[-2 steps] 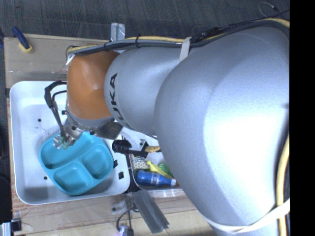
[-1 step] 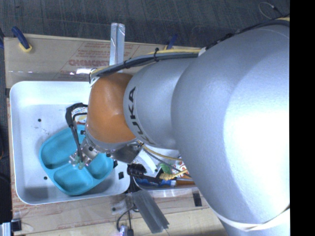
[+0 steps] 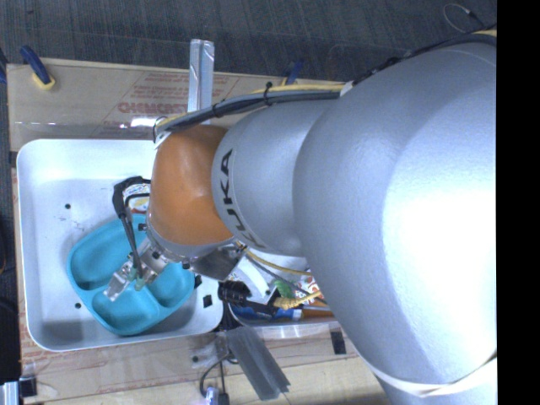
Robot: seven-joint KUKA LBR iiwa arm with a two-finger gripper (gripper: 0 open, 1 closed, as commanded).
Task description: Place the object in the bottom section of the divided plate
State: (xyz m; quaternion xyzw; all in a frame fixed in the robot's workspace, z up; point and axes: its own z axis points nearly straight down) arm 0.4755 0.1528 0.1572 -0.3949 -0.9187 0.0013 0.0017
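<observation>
We count one arm [image 3: 337,201], grey with a single orange band [image 3: 186,188] above the wrist, reaching in from the right and covering most of the bench. We count two white bins: the left bin [image 3: 42,226] is largely in sight, while of the right bin [image 3: 278,332] we see just a strip of rim below the arm. In the left bin lies one blue divided plate [image 3: 105,264], its sections shallow and rounded; we make out three lobes, though the arm hides part of it. One gripper [image 3: 118,287] hangs over the middle of the plate, its metal tip low over the ridge where the sections meet. Whether it is spread or pressed together we cannot tell, as the tip is small and glinting, and we cannot make out anything pinched in it. The object to be placed we cannot pick out with certainty. In the right bin, under the arm, we see a small cluster of colourful items [image 3: 291,298], too hidden to count or name.
</observation>
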